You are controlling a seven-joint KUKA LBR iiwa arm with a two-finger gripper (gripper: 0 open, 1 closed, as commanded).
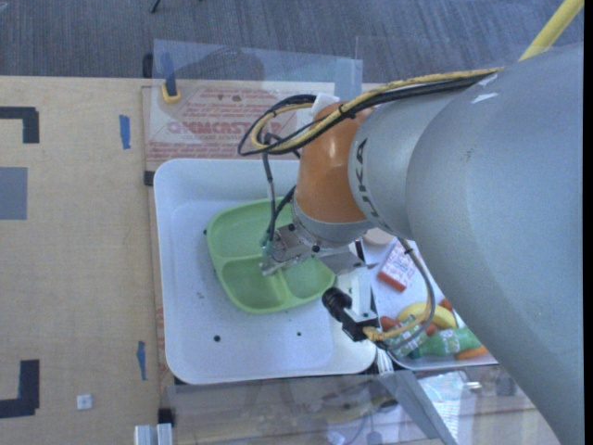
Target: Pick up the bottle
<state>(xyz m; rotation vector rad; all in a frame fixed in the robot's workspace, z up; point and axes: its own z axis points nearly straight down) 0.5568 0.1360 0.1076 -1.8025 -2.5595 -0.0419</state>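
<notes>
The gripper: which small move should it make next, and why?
Probably lift and shift toward the right bin. The gripper sits low over the green divided plate in the left bin, where I see no bottle. The colourful items lie in the right bin, so the bottle is likelier there.

Bright, even overhead light, soft shadows, mild glare on the grey arm (491, 184), slight overall blur.

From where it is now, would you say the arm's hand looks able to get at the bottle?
Probably not yet: the hand sits over the green divided plate in the left bin, while the green bottle lies in the right bin, partly under the arm.
</notes>
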